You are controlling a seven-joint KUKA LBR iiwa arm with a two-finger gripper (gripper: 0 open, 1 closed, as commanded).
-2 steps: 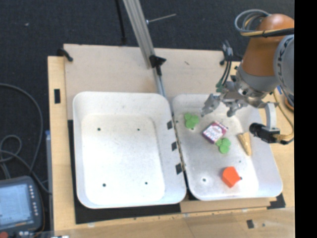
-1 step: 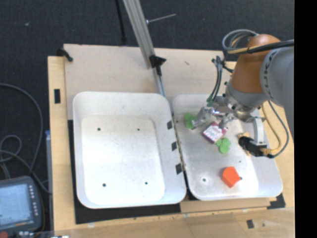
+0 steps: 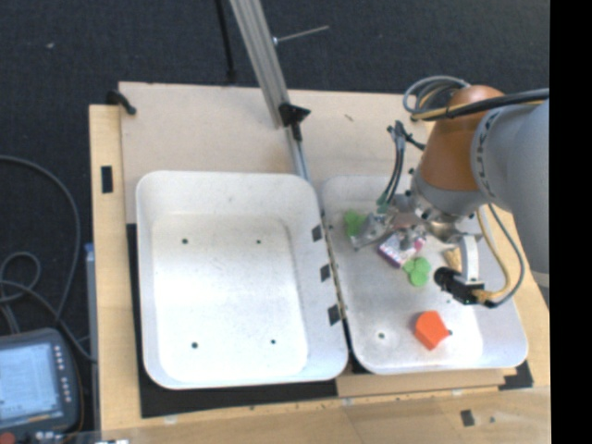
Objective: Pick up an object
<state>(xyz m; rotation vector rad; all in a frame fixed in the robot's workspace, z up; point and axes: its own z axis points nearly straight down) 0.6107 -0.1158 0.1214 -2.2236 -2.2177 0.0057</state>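
Arm: we see the grey KUKA arm (image 3: 513, 155) reaching in from the right, its orange band (image 3: 450, 151) sitting over the far part of the right bin.
Gripper: the gripper (image 3: 400, 234) hangs low over the right bin (image 3: 499, 345), in its far half, above a small cluster of objects.
Fingers: we cannot tell how far apart they stand; the wrist body and cables hide them, and we see nothing clearly held between them.
Pink and white object: a small pink and white object (image 3: 400, 249) lies right under the gripper, on the right bin's floor; we cannot tell whether the gripper touches it.
Green pieces: one green piece (image 3: 354, 220) lies near the right bin's left wall, just left of the gripper; a second green piece (image 3: 418, 271) lies just nearer to us than the pink and white object.
Orange block: an orange block (image 3: 429, 329) rests in the near part of the right bin, well apart from the gripper.
Left bin: the left bin (image 3: 157, 202) sits just beside the right bin, their walls touching along the middle.
Mast: a metal mast (image 3: 262, 49) rises slantwise from behind the right bin's far left corner.
Pendant: a control pendant (image 3: 32, 377) lies on the floor, far to the left of the right bin.
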